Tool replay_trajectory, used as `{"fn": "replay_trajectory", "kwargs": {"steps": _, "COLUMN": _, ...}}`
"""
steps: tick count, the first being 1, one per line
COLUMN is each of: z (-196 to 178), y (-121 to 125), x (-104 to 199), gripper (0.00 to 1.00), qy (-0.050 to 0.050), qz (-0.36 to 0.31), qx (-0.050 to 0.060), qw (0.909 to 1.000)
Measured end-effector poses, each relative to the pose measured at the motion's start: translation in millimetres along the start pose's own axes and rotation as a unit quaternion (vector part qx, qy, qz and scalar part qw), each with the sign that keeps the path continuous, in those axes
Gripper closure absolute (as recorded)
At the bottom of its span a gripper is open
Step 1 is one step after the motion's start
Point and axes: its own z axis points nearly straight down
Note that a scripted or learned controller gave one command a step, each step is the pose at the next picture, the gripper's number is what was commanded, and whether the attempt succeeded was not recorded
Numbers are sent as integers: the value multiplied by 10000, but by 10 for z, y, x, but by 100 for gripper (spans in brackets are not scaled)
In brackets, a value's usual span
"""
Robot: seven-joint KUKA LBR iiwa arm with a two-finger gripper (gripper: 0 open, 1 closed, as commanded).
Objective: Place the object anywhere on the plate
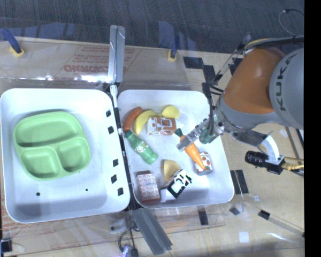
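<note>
Carrot (193,152) directly beneath tool (188,140) in right bin (216,189); tool's grip state indiscernible.

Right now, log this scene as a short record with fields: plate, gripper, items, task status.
plate: green sectioned plate in the left bin, nothing on it
gripper: gripper low in the right bin, just above the toy carrot
items near gripper: small can, yellow wedge
other items: green bottle, banana, black-and-white block
task status: no object on the plate yet
</note>
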Motion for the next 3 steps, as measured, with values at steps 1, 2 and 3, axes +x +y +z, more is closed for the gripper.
{"fn": "replay_trajectory", "kwargs": {"steps": 1, "z": -1784, "y": -467, "x": 13, "gripper": 100, "qy": -3, "qz": 685, "qx": -3, "qw": 9977}}
{"fn": "replay_trajectory", "kwargs": {"steps": 2, "z": -684, "y": -322, "x": 262, "gripper": 100, "qy": 17, "qz": 1302, "qx": 17, "qw": 9915}}
{"fn": "replay_trajectory", "kwargs": {"steps": 3, "z": -1532, "y": 568, "x": 539, "gripper": 100, "qy": 8, "qz": 561, "qx": 5, "qw": 9984}}
